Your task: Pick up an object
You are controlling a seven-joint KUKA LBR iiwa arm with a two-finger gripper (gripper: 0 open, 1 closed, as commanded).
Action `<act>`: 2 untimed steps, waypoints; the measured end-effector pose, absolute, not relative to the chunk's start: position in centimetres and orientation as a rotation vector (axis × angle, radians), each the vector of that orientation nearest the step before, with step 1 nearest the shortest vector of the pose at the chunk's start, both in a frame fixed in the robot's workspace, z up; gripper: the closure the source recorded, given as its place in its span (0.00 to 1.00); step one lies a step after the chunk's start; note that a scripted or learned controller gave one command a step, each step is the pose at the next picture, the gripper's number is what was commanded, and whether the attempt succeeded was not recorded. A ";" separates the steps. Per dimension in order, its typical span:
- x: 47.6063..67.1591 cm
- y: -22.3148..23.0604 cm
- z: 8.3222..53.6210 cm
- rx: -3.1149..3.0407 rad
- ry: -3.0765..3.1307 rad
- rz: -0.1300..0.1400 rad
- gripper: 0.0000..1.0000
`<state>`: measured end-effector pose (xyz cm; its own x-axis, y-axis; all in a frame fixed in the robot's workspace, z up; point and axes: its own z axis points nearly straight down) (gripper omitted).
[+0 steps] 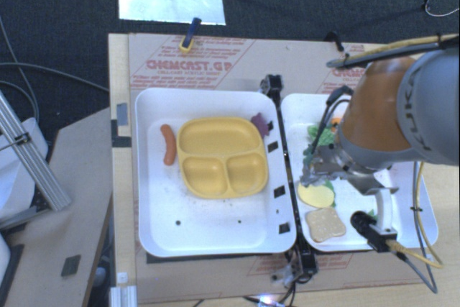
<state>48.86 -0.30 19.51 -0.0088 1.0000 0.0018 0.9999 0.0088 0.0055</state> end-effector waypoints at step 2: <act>48.7 -1.2 33.7 2.214 2.226 0.003 0.00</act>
